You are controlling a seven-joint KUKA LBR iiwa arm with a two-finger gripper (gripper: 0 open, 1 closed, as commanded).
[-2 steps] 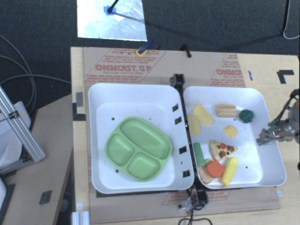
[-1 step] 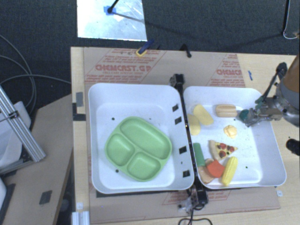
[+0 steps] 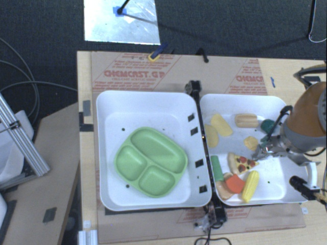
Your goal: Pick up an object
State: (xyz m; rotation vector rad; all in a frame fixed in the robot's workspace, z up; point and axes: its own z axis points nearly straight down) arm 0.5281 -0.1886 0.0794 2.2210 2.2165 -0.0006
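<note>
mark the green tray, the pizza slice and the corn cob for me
green tray (image 3: pixel 151 161): camera view, on the ridge between its three compartments.
pizza slice (image 3: pixel 241 163): camera view, middle of the topped face.
corn cob (image 3: pixel 250 185): camera view, mid-length of the yellow cob.

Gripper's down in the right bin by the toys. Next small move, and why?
Probably ease the gripper slightly down and left onto the pizza slice: its tip sits just beside the slice's upper right edge, and nothing visible lies between the fingers.

toys (image 3: pixel 240 175) crowding right bin (image 3: pixel 225 103), far corner open
</note>
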